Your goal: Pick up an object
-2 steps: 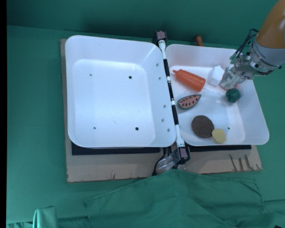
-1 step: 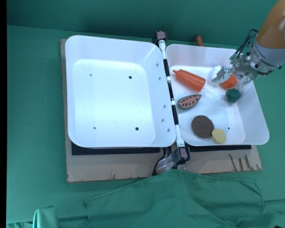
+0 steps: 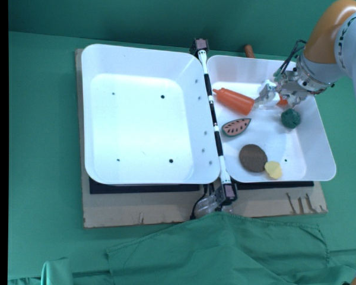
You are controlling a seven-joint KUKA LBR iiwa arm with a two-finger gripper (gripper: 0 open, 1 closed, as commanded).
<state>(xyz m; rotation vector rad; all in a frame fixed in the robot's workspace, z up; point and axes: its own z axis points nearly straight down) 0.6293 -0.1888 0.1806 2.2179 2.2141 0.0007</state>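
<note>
Objects for picking all lie in the right bin (image 3: 320, 159), and none is in my grip yet. Going left to right from where I work: the left bin (image 3: 101, 153) sits well off to my claw's left. Nearer, just left of my claw (image 3: 268, 95), lies the orange bottle (image 3: 232, 100), slanted, its wider end toward me and, as far as I can see, touching or almost touching my fingertips. Below and to the left of the claw is the watermelon slice (image 3: 236, 126), and farther below, the brown disc (image 3: 253, 158) with the yellow piece (image 3: 273, 170) touching its right edge. Just below and to the right of my claw rests the dark green lump (image 3: 291, 118).

Whether my fingers stand apart or together I cannot tell; the metal parts blur into one another at this slant.

My judgement is that I am in the approach step, low over the bin and lined up on the bottle's end. The next move calls for straddling the bottle across its narrow width, not along it, then closing and lifting straight up. Round plastic may roll or slip out sideways, so a centred grip matters.
</note>
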